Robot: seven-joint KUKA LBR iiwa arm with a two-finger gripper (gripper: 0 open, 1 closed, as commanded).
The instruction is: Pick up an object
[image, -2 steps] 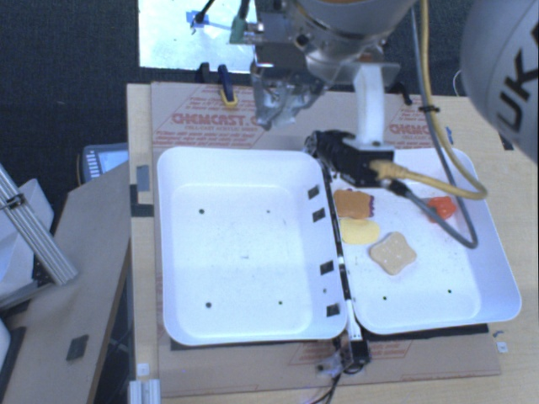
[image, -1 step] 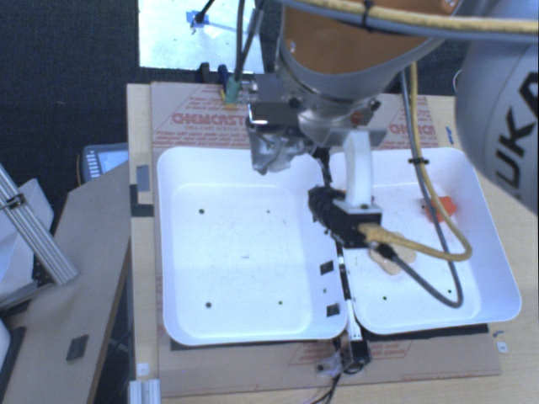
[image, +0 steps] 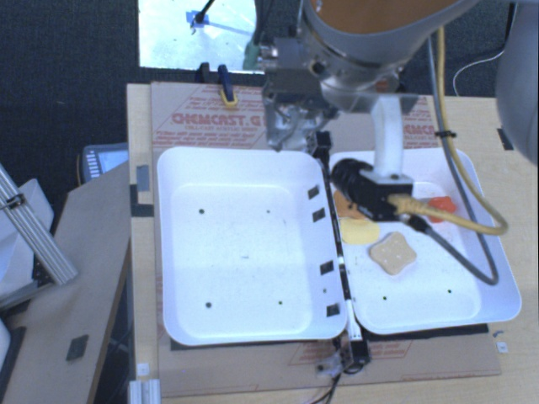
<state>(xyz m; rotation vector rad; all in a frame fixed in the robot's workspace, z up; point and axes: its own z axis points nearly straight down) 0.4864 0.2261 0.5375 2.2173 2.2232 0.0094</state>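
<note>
Camera view, my end: grey gripper hangs at the far rim of the shallow white left bin; can't tell if it's spread or closed. Nothing grabbed yet, I reckon. The tan toast-like square and yellow flat piece lie in the white right bin.

Two white bins: left bin, right bin. Four loose items in the right bin: one tan toast-shaped piece, one flat yellow piece, one orange piece partly hidden, one red-orange piece. Four black clips along the seam between the bins. One printed cardboard sheet underneath. One yellow clamp.
</note>
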